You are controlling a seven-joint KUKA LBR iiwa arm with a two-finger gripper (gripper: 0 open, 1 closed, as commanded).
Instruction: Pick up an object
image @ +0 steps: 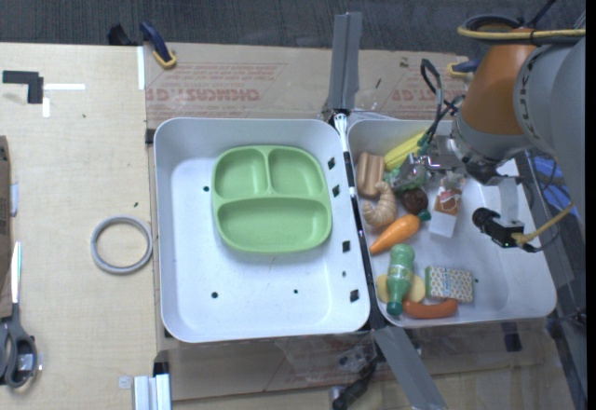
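Lying just below the fingers (421,168): a carrot (395,233).

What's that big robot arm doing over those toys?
The grey robot arm with the orange band is reaching down into the right white bin, which holds a pile of toy food. Its gripper sits low at the far end of the pile, near the yellow toy corn and above the orange toy carrot. I can't tell whether it has hold of anything yet. The left white bin holds a green divided plastic plate.
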